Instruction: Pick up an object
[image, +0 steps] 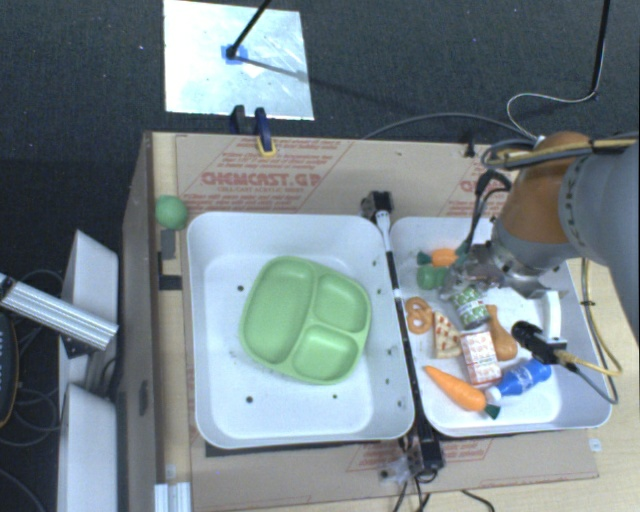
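The small green-and-white can (466, 300) is the piece I take as the target, because it lies in the right bin (575, 405) directly at the tip of the gripper (478, 283), toward the bin's middle, tilted, with its long axis running from upper right to lower left as I see it from above. The gripper sits just above and to the right of it, touching or nearly so; I cannot make out from this slanted view whether the tips are spread or closed, or whether the can is between them, so I won't call it held. Just below the can I see a pretzel (417, 315), a pizza-slice toy (445, 336) and a small red-and-white carton (478, 358), all crowded close. A brown drumstick-like piece (501, 335) lies beside the carton, a carrot (457, 388) and a blue bottle (522, 379) sit nearer the front wall, and an orange-and-green piece (436, 262) rests toward the back. The left bin (215, 400) holds a green divided tray (305, 318), well apart from the arm. My judgement is that any descent must go straight down along the can's short side, since the neighbours leave little room.
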